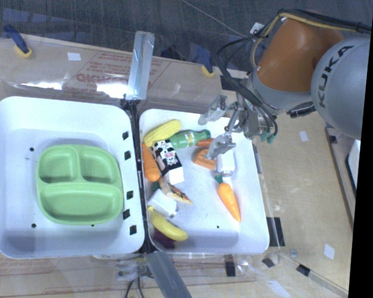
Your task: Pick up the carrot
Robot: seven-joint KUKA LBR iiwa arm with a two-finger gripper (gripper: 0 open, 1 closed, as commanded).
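Arm comes in from upper right, at approx 2 o'clock of the right bin (pixel 259 203). Grey housing w/ orange band (pixel 295 54) sits high over the worktop (pixel 311 208); wrist angles down and left toward the bin's top-right quarter. Cables loop round the wrist. Claw (pixel 225 141) hangs over the bin's 1 o'clock area, metal fingers pointing down-left. Fingers look spread apart, nothing seen btwn them. One fingertip is just above a small white piece that sits by the carrot's green end; contact can't be judged.

Carrot (pixel 229 201) lies flat on the bin floor at approx 3 o'clock, tip pointing to 5 o'clock, green stub toward the claw. It's just below the claw and not gripped.

Other items in the right bin: a yellow banana-like piece (pixel 162 131) at 11 o'clock, a green bottle (pixel 188 139) beside it, an orange slice-like thing (pixel 204 158) near the claw, a small cow-print carton (pixel 169 160) near centre-left, a second orange veg (pixel 151 165) along the left wall, a banana (pixel 168 228) at 7 o'clock w/ a dark item under it, too hidden to name.

Left bin (pixel 3 161) holds a green divided plate (pixel 79 184), well apart from the arm.
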